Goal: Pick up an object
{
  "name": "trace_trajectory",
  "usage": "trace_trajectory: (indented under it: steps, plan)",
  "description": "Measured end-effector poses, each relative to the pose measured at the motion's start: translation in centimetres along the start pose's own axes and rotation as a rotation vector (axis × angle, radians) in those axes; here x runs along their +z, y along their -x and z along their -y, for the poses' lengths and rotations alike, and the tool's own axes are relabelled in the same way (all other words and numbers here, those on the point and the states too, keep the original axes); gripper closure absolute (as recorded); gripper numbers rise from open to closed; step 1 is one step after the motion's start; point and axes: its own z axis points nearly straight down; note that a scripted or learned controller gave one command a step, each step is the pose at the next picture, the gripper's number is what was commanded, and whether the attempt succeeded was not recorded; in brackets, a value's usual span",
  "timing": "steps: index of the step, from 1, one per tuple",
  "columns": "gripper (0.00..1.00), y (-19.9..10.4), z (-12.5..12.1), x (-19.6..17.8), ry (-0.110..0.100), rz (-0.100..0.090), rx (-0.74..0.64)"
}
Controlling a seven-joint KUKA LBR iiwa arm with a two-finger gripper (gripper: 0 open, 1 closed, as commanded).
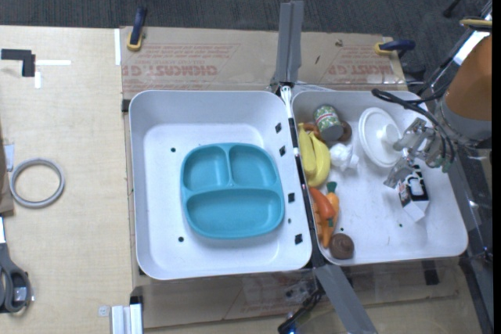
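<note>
The right bin (438, 235) holds several objects along its left side: a yellow banana (315, 156), a green-labelled can (327, 119), a small white lump (342, 157), an orange carrot-like toy (324, 207) and a brown round piece (341, 246). A white bowl (377, 137) lies at the upper middle of that bin. My gripper (407, 168) reaches in from the right and hangs low over the right half of the bin, just right of the white bowl. A small black-and-white piece (414, 190) sits directly under it; whether it belongs to the gripper is unclear.
The left bin (149, 184) holds a blue divided plate (232, 190). A grey divider post (288, 43) stands between the bins at the back. On the bench to the left lie a grey ring (35, 182) and scissors (14, 285).
</note>
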Motion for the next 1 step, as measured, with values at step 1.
trace_trajectory:
  steps: [1]
  plan:
    - [0.00, -2.29, -0.09, 1.08, -0.003, -0.008, 0.149]
